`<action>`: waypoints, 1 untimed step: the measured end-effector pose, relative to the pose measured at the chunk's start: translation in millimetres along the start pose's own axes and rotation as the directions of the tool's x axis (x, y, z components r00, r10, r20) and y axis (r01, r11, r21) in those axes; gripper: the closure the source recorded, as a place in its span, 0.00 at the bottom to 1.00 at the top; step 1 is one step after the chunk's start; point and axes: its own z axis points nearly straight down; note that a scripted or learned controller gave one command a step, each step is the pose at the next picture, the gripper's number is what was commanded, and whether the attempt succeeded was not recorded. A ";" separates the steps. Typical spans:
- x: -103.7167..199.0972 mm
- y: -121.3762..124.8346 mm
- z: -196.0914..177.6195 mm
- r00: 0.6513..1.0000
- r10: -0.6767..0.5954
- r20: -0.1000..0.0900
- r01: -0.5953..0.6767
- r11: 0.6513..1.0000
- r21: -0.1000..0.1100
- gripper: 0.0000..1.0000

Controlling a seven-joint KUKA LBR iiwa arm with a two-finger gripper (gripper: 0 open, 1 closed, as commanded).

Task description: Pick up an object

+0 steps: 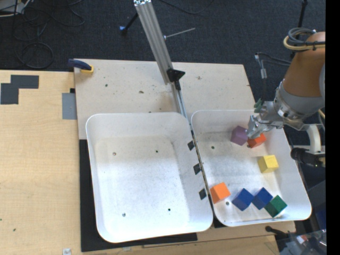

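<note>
Over the right bin (297, 195), the gripper (255, 133) meets a small red-orange cube (257, 140); grip unclear.

Even overhead light, soft shadows; white bins (139, 122) bright, mild grain, slightly soft focus throughout.

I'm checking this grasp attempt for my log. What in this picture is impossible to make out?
- Gripper fingers, camera view: whether they are open or shut, too small and crowded by blocks.
- Small red-orange cube: partly hidden by the gripper; grasp unclear.
- Purple cube: whether it touches the gripper.
- Grey arm: cut off at the right.
</note>
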 end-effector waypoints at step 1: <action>48.4 7.5 -10.8 1.000 0.000 0.001 0.000 1.000 -0.003 1.00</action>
